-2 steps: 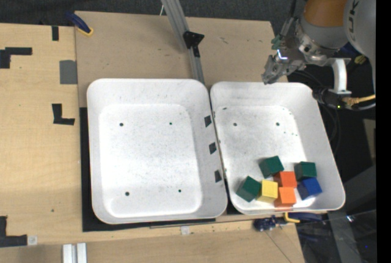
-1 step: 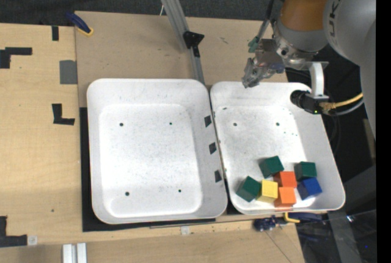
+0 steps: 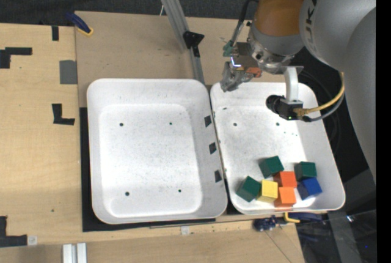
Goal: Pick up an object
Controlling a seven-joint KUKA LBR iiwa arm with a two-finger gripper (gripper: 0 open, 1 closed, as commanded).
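Claw [image 3: 231, 81] hung above the far rim of the right bin [image 3: 244, 124], at about twelve o'clock from the blocks; fingers too blurred to tell whether apart or together. Blocks clustered at that bin's five o'clock corner: three green [image 3: 270, 166], one yellow [image 3: 269, 189], two orange [image 3: 287, 196], one blue [image 3: 310, 187]. Left bin [image 3: 146, 151] alongside on the bench [image 3: 36, 151].

Two white bins sit side by side on the counter [image 3: 36, 145]. The left bin [image 3: 149, 151] holds nothing. The right bin [image 3: 244, 127] has small blocks clustered in its near corner: green [image 3: 270, 166], dark green [image 3: 248, 188], yellow [image 3: 269, 189], orange [image 3: 287, 188] and blue [image 3: 310, 186]. The gripper [image 3: 231, 81] hangs over the right bin's far-left corner, well apart from the blocks.
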